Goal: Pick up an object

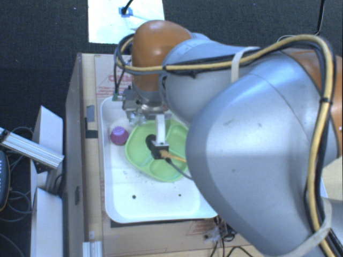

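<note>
The grey arm point(257, 143) takes up most of what I can see from here. It sweeps in from the right and covers the right half of the table point(92, 159), with its orange band point(153, 47) rounded above the wrist near the far edge.

Below it, a shallow white bin point(139, 202) sits on the left part of the table, its near left corner in plain view.

Inside the bin, a pale green divided dish point(140, 149) lies flat toward the far end, and its right side slips under the arm.

Just left of the dish, close to the bin's left wall, rests a small purple piece point(119, 135) — rounded, near the dish rim, though I cannot tell whether the two touch.

A few dark specks dot the bare bin floor toward the near edge.

The pincer point(140, 110) hangs over the far edge of the green dish, at the bin's far end — the wrist hides it from above, so I cannot tell whether it is wide, narrow or holding anything.
</note>
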You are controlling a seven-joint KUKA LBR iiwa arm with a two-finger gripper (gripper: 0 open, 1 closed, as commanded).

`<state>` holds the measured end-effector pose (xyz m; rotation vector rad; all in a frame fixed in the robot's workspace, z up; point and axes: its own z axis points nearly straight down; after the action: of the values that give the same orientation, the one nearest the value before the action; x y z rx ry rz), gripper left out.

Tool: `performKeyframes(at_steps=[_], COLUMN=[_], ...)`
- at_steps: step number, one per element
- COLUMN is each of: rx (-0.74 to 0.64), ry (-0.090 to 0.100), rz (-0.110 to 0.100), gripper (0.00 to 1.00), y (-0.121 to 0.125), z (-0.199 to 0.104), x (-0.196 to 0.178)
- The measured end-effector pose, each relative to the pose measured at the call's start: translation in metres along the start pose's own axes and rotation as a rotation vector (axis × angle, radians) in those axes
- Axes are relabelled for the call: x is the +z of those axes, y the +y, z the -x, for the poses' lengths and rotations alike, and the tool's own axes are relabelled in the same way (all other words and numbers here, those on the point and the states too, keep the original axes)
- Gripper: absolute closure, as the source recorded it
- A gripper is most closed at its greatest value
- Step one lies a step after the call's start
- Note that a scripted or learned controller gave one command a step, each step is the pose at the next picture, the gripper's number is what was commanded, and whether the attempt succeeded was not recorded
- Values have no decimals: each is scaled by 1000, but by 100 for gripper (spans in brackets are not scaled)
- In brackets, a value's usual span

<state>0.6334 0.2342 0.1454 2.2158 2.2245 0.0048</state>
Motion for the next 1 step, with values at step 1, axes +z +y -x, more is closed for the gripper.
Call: performKeyframes(at_steps=[1], rx=[0], ry=[0], rz=[2], gripper=[100], y=[13], z=[30], x=[-132])
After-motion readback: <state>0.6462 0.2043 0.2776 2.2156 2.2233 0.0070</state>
